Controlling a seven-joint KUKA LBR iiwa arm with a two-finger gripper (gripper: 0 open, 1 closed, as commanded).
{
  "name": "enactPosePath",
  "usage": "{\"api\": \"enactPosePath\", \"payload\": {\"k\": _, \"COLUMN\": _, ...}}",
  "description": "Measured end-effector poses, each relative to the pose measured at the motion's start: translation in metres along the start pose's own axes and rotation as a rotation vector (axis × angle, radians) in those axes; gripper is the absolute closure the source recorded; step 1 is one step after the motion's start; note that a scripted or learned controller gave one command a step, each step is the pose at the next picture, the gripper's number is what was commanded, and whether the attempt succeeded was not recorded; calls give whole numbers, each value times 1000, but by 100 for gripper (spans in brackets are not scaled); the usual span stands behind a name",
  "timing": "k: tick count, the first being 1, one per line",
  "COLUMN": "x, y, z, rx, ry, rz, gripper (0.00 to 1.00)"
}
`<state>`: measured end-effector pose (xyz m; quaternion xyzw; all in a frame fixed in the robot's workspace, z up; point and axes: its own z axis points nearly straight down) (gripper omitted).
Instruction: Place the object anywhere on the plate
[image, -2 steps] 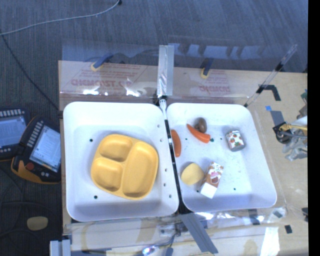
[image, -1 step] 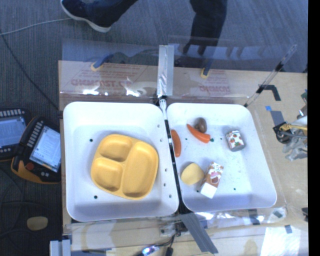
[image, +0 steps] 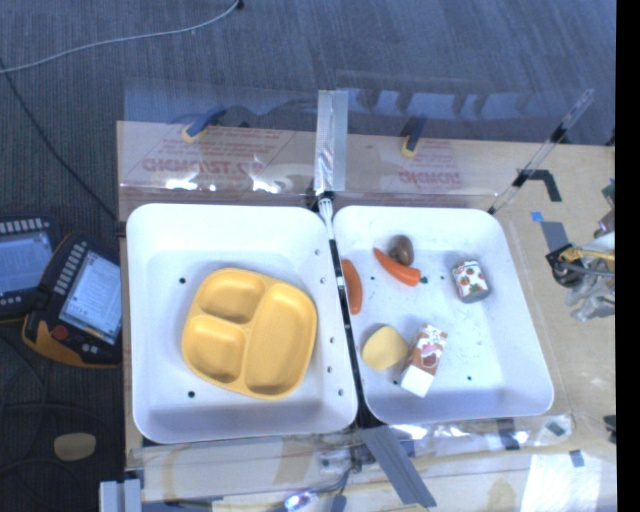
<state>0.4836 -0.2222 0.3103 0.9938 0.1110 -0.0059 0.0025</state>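
Note:
A yellow plate (image: 248, 330) with three compartments lies in the left bin (image: 150, 400). The right bin (image: 510, 390) holds several toy foods: an orange carrot (image: 397, 268) touching a brown round piece (image: 401, 247), a red sausage (image: 351, 284) against the dividing wall, a yellow lump (image: 384, 348), a red-and-white cake slice (image: 428, 350) and a small red-and-white packet (image: 469, 280). My gripper (image: 592, 290) is at the far right edge, outside the right bin and apart from every object.
A white block (image: 417, 380) lies against the cake slice. A handheld controller (image: 75, 300) sits on the floor left of the bench. Clear plastic sheeting and clamps (image: 410, 145) run along the back edge.

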Motion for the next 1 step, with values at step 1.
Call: {"api": "enactPosePath", "payload": {"k": 1, "x": 0, "y": 0, "z": -8, "rx": 0, "ry": -5, "rz": -3, "gripper": 100}}
